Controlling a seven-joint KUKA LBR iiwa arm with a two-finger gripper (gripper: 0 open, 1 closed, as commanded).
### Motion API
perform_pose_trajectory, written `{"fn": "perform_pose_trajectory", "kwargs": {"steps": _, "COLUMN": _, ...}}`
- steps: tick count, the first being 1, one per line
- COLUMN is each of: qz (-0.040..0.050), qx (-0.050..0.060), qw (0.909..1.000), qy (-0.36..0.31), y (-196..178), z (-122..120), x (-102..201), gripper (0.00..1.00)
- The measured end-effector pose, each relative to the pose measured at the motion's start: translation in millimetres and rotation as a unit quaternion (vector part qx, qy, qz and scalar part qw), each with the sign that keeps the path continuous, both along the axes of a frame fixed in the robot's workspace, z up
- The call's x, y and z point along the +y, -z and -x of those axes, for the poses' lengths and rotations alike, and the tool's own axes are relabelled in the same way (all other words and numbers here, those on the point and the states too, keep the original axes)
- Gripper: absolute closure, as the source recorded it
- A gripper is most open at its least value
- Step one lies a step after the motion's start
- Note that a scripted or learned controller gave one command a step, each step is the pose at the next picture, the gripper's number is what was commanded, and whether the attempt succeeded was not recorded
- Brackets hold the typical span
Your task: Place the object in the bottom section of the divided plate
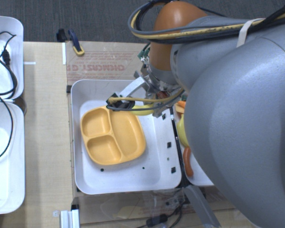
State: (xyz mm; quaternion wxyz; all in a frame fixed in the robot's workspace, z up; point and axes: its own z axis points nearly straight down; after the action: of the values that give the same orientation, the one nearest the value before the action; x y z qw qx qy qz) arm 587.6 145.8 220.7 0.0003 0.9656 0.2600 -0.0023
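One pale yellow curved object (140, 111) lies on the floor of the white bin (154, 175), just off the upper right rim of the yellow divided plate (115, 136). The tool (153, 104) hangs directly over the object's right end, close above it. I cannot tell whether the tool is open or closed, nor whether it has hold of the object. No part of the object sits inside any of the plate's three sections; it may touch the rim, but I cannot tell.

The plate rests in the bin's left half, its left edge near the bin's left wall and its two small sections on that side. Bare white floor runs along the plate's right side and below it, as far as the bin's right and lower walls. The bin's upper wall is close behind the tool. The grey arm (237, 113) covers most of the neighbouring bin, where orange and yellow items (182, 127) show at its left edge. A cardboard sheet (104, 63) lies on the counter (45, 127) above the bin.
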Motion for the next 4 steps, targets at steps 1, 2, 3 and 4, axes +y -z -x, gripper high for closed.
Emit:
{"fn": "perform_pose_trajectory", "kwargs": {"steps": 1, "qz": 0.0009, "qx": 0.002, "qw": 0.9999, "qy": -0.010, "y": 6, "z": 31, "x": -41, "gripper": 1.00}}
{"fn": "perform_pose_trajectory", "kwargs": {"steps": 2, "qz": 0.0006, "qx": -0.001, "qw": 0.9953, "qy": 0.097, "y": -1, "z": -5, "x": 3, "gripper": 1.00}}
{"fn": "perform_pose_trajectory", "kwargs": {"steps": 3, "qz": 0.0014, "qx": -0.001, "qw": 0.9864, "qy": 0.164, "y": -10, "z": 1, "x": 7, "gripper": 1.00}}
{"fn": "perform_pose_trajectory", "kwargs": {"steps": 4, "qz": 0.0017, "qx": 0.000, "qw": 0.9946, "qy": 0.104, "y": 3, "z": -18, "x": -8, "gripper": 1.00}}
